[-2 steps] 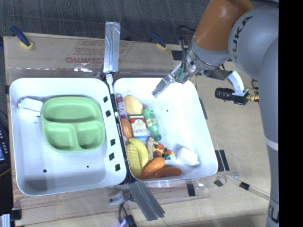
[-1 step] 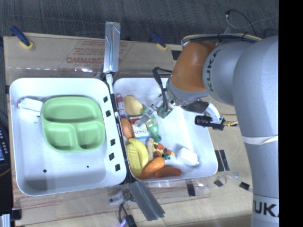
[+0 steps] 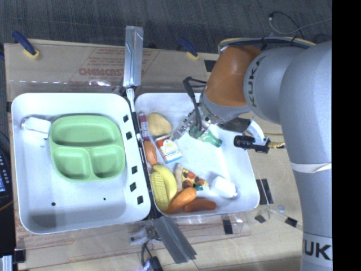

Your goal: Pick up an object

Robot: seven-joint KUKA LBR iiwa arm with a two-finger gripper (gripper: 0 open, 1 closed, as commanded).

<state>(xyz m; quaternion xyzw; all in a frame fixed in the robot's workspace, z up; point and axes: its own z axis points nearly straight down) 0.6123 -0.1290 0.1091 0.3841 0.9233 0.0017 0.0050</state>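
The camera view shows the jaws (image 3: 198,127) low in the right bin (image 3: 240,168) on a green thing (image 3: 211,138); I cannot tell their grip, so it might slip out.

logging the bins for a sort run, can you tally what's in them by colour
green: 2, the divided tray and the translucent item by the gripper
yellow: 2, banana, potato-like piece
orange: 2, carrots
white: 2, cup-like piece, block
total: 8
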